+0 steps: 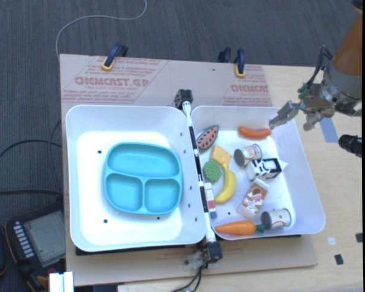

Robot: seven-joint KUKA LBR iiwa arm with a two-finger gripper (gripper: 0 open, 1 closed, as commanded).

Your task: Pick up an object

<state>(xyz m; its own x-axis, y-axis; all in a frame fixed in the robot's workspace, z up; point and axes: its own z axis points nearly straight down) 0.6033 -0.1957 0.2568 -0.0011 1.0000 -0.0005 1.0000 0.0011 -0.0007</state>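
Claw (295, 115) spread open, empty, above sausage (253, 132).

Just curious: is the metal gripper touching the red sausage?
Apart. The camera view shows white bin floor between the gripper and the red sausage.

You've got dark grey carpet floor (170, 17) all round, a thin white cable (97, 18) looping across it, black cables (12, 163) at left, and a pale wood bench (328, 236) under even light.
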